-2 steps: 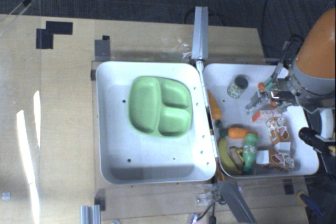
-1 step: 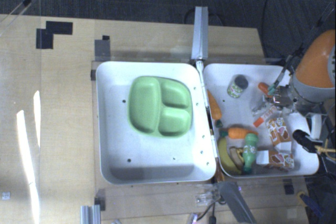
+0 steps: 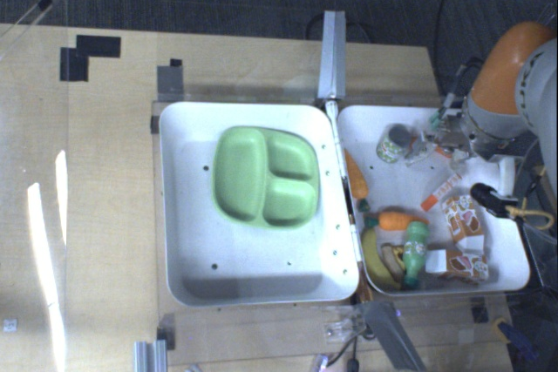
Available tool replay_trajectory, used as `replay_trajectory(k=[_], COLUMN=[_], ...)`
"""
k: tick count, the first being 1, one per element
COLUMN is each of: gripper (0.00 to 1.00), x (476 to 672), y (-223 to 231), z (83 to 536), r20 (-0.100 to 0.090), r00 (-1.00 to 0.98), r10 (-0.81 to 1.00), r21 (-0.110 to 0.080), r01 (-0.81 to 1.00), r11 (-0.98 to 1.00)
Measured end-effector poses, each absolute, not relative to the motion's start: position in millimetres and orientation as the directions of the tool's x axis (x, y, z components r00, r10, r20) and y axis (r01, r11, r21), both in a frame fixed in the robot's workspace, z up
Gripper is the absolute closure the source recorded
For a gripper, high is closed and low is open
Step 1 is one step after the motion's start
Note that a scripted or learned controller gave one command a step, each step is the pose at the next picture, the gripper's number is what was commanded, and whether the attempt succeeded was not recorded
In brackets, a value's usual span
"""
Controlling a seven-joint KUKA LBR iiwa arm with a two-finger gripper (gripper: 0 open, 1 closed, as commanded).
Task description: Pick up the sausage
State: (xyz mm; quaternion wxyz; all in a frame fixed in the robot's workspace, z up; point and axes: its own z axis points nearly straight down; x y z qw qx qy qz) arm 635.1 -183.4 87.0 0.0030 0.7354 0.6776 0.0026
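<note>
The gripper [image 3: 433, 140] hangs over the back of the right bin [image 3: 514, 274] just beside a small jar [image 3: 391, 145], its opening too blurred to judge, well apart from the sausage [image 3: 353, 175] lying along that bin's left wall.

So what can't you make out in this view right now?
- Sausage: I can't tell which item in the crowded right bin it is; the pieces are small and overlapping.
- End effector: blurred and tangled with the arm's wrist parts.
- Banana: partly covered by the green bottle.
- Arm: cut off by the right edge.
</note>
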Motion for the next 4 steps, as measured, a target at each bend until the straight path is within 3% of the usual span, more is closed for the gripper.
replay_trajectory(k=[1, 2, 3, 4], gripper=[1.00, 0.00, 0.00, 0.00], x=[638.5, 638.4, 647.8, 675.2], y=[-181.5, -181.5, -149.3, -196.2], z=[100.9, 100.9, 87.3, 94.5], r20=[0.000, -0.001, -0.001, 0.008], r00=[0.076, 0.076, -0.030, -0.030], r10=[0.997, 0.997, 1.000, 1.000], r21=[0.017, 0.017, 0.008, 0.009], r01=[0.997, 0.997, 1.000, 0.999], r11=[-0.076, -0.076, 0.030, 0.030])
